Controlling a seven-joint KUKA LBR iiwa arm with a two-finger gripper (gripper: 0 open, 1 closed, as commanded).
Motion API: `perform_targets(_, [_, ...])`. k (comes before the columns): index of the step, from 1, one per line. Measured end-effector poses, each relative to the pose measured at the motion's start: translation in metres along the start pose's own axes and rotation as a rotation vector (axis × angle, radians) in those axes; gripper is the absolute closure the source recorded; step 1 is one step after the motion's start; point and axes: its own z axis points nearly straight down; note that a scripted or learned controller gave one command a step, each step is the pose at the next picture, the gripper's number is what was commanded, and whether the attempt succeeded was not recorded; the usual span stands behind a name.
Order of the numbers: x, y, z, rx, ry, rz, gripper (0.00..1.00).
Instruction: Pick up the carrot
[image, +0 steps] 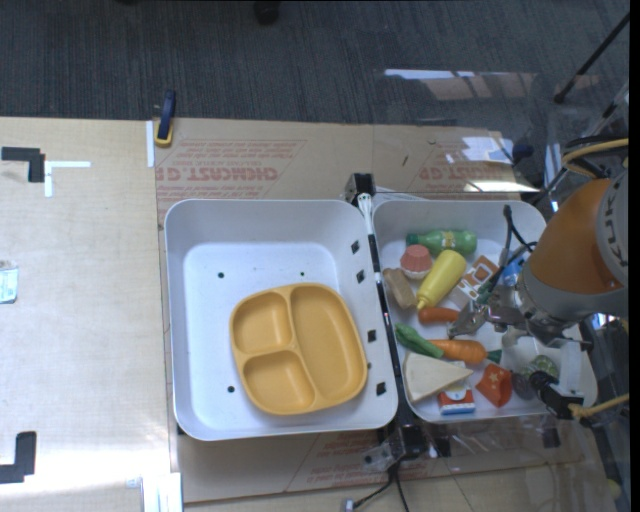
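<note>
The carrot (458, 350), orange with a green leafy end pointing left, lies across the middle of the right bin (392, 215). My gripper (470, 320) hangs low over the bin, just above and slightly right of the carrot's orange body, on the grey arm with the orange band (575, 250) that comes in from the right. Nothing shows as lifted off the bin floor. Whether the gripper touches the carrot is not clear from this angle.
Around the carrot lie a small orange piece (436, 314), a yellow bottle (442, 278), a green bottle (445, 240), a cheese wedge (435, 375), a red piece (495, 385) and a small box (457, 402). The left bin (190, 300) holds a yellow divided plate (298, 347).
</note>
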Motion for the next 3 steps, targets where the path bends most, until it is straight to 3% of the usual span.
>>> perform_targets(1, [0.041,-0.036,0.001,-0.002,0.001,0.168,0.00])
perform_targets(2, [0.040,-0.034,-0.008,-0.004,0.001,0.175,1.00])
perform_targets(3, [0.119,0.024,-0.098,0.004,-0.003,0.302,1.00])
